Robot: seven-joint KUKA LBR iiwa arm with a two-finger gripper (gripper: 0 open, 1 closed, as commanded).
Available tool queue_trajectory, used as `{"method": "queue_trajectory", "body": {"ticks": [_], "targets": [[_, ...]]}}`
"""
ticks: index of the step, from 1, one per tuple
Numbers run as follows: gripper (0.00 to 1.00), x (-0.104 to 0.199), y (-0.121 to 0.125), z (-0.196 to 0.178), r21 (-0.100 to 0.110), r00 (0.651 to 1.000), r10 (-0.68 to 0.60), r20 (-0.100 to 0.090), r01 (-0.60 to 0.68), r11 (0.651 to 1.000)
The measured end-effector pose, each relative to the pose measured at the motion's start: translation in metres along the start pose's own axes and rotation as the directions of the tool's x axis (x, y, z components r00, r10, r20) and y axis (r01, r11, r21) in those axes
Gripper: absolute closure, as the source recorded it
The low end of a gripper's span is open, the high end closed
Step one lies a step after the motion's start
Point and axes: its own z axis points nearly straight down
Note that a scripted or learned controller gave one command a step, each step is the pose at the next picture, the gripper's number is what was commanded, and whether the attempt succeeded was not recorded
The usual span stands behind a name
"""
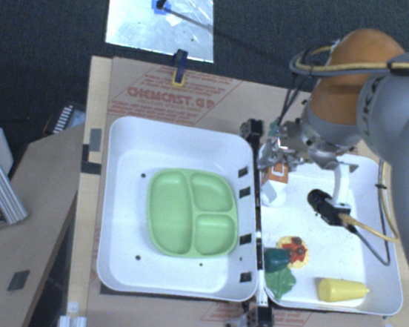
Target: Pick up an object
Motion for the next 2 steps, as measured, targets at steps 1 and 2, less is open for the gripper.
{"method": "queue_trajectory", "body": {"ticks": [1,2], "targets": [[1.0,0.045,0.008,-0.008,0.001,1.0,0.001,0.0,-0.001,1.0],[1.0,0.093,0.027,-0.018,0.0,1.0,0.001,0.0,-0.001,1.0]]}}
